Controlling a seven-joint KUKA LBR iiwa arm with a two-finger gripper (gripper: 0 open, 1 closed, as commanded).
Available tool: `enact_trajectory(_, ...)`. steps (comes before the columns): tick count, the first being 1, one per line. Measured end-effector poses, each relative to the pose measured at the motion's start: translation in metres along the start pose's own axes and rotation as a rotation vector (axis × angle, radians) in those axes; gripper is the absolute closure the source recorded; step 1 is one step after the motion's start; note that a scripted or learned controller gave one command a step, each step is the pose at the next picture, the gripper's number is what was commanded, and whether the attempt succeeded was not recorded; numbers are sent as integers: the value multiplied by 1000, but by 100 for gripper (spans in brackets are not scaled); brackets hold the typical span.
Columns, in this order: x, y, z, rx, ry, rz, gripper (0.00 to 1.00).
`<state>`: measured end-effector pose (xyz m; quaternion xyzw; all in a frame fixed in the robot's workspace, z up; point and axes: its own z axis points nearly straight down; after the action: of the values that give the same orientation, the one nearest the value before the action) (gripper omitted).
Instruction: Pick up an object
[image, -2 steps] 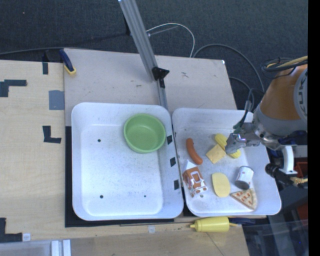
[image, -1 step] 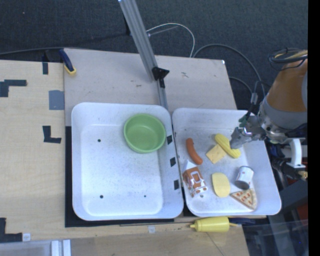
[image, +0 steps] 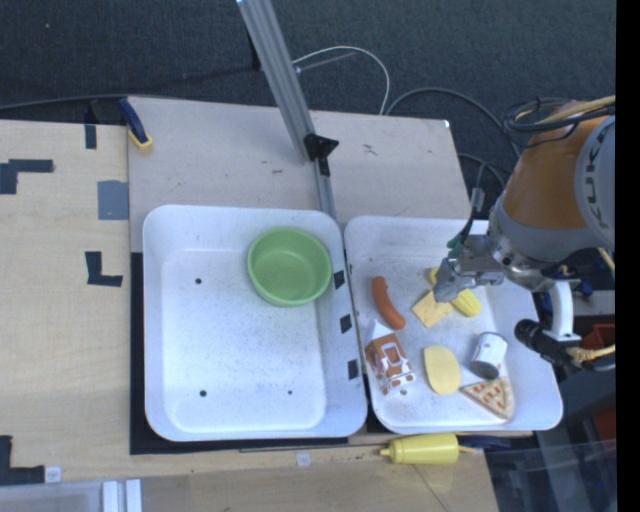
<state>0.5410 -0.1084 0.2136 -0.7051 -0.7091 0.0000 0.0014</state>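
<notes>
Over the right bin (image: 395, 235), the end effector (image: 452, 291) touches the yellow corn (image: 466, 303); its grip cannot be told.

left bin (image: 170, 330) — bowl (image: 289, 265) at back-right; right bin (image: 400, 240) — sausage (image: 388, 302) left, pizza slice (image: 489, 396) front-right

Green bowl (image: 289, 265) in left bin (image: 170, 330); toy foods in right bin (image: 400, 240) under gripper (image: 456, 285)

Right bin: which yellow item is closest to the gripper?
The corn, right under the gripper. The cheese wedge lies just left of it; the oval yellow piece sits lower in the right bin.
</notes>
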Motion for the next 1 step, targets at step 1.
enact_trajectory(1,56,1,-12,-1,0,-2,100)
